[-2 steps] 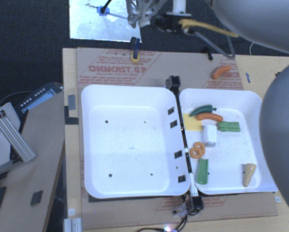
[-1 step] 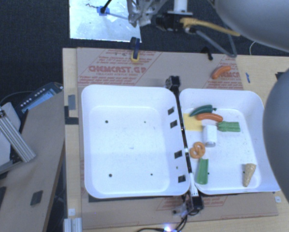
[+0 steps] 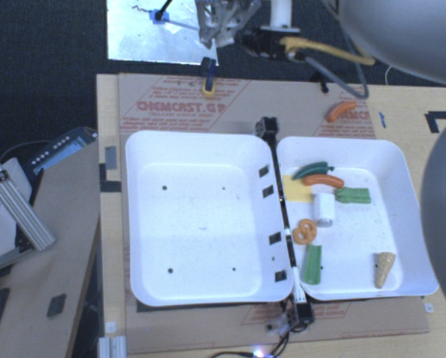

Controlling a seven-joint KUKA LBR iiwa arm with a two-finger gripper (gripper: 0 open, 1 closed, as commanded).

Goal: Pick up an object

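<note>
Overhead, metal fingers [image 3: 215, 30] state unclear; twisted pretzel [image 3: 306, 231], ridged cone [image 3: 384, 268] in glossy right bin [image 3: 412, 200].

Objects, right bin, all lying well below and right of the gripper [image 3: 217, 34]: green pepper [image 3: 311, 169] over orange sausage [image 3: 323, 180]; yellow slab [image 3: 296, 189]; green block [image 3: 353, 195]; white cylinder [image 3: 324, 207]; pretzel [image 3: 306, 231]; green stick [image 3: 312, 264], upright in view; cone [image 3: 384, 268], farthest away
</note>
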